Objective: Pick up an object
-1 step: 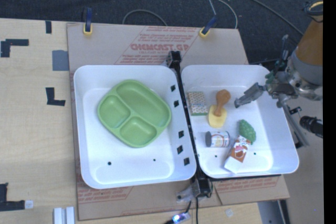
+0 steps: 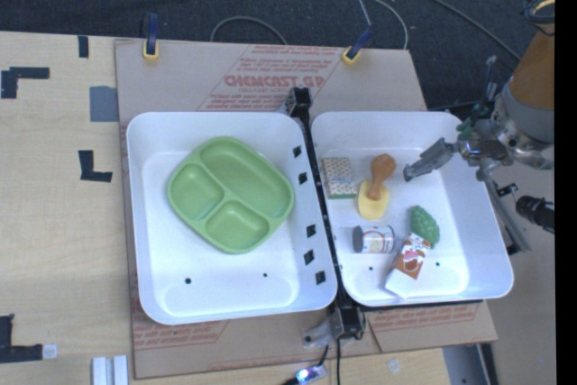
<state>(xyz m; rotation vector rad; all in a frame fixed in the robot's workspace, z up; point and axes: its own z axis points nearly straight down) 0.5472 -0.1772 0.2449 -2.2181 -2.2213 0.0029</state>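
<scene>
I've got my arm [image 2: 532, 95] coming in from the right, orange band showing above the wrist, and the tool [image 2: 424, 165] hangs over the upper right part of the right bin [image 2: 469, 194]. One dark finger [image 2: 431, 160] juts out to the left; whether the tool is apart or together, I cannot tell from here. Nothing sits between the fingers that I can see.

Down in that right bin: a small patterned card or packet [image 2: 339, 176] near the divider, a yellow and tan toy [image 2: 377, 187] just beside it, a small can [image 2: 373, 239] lying on its side below, a green leafy toy [image 2: 424, 224] to its right, and a red and white carton [image 2: 408, 264] tilted at the bottom.

The left bin [image 2: 153, 221] carries a green divided plate [image 2: 230, 194]. Both bins rest on cardboard on the table [image 2: 54, 212].
</scene>
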